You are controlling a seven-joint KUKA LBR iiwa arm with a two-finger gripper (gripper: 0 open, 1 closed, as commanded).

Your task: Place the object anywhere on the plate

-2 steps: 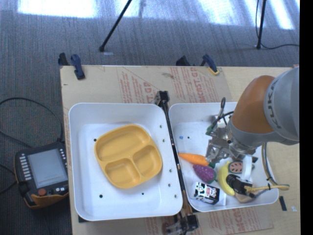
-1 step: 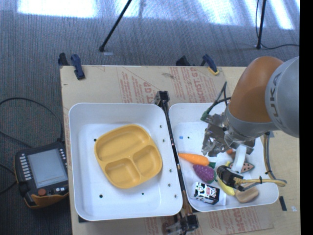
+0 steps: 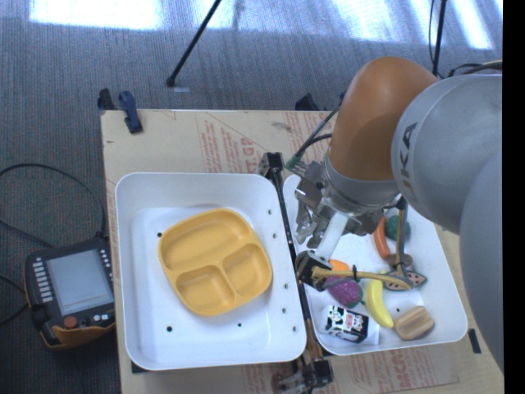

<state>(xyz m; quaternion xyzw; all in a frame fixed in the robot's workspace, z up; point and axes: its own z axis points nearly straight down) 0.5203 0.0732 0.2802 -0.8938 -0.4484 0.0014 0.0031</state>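
- Found the gripper low over the left edge of the right bin, pointed down at a pile of toy food. Judged to be placed there to take a piece from that pile.
- Cannot tell whether released or clenched, being masked by the wrist above and by shadow. Saw nothing plainly grasped.
- Noted an orange piece and a bunch of purple grapes just beside the gripper, near the bin's left edge and touching one another. Judged the likeliest candidates for the object, but unable to name the intended one.
- Noted a banana just beside the grapes, toward the bin's near edge. Also a black-and-white carton at the near left corner and a slice of bread toward the near right corner.
- Noted a carrot and a green piece further toward the far edge, partly covered by the arm.
- Found the yellow plate flat in the middle of the left bin. Divided into three compartments, carrying nothing, well apart from the gripper across the two bins' adjoining edges.
- Judged the task at the picking stage, with the object in the right bin and not yet on the plate.
- Flagged the crowding: pieces packed tight against the left edge, hence a risk of nudging neighbours or closing on two at once.
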